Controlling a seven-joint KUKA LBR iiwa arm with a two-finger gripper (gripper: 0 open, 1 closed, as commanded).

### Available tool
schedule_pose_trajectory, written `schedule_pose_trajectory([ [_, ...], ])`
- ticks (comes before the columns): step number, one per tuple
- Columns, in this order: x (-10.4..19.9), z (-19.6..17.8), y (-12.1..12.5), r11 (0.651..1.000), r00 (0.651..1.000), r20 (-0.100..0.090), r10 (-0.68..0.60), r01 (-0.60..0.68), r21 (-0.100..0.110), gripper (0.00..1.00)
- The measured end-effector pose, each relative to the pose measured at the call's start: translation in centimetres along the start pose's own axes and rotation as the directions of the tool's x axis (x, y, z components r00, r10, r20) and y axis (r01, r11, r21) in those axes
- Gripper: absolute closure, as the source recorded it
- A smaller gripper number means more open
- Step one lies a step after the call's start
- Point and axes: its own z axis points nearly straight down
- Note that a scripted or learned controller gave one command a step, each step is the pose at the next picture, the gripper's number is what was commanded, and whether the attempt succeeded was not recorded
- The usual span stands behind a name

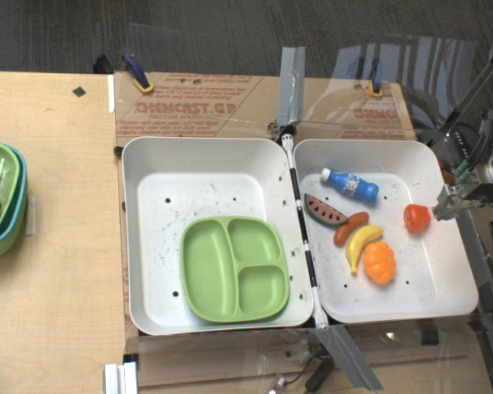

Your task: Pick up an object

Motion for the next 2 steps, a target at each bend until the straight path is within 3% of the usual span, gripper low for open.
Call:
schedule_pose_trajectory([
  [1,2.7,16.3,5.1,0.979,0.979,-0.001,0.205,-0.205,-0.003,1.0],
  [2,9.3,16.3,7.2,0.998,0.998,0.0,0.062,-0.062,-0.003,1.0],
])
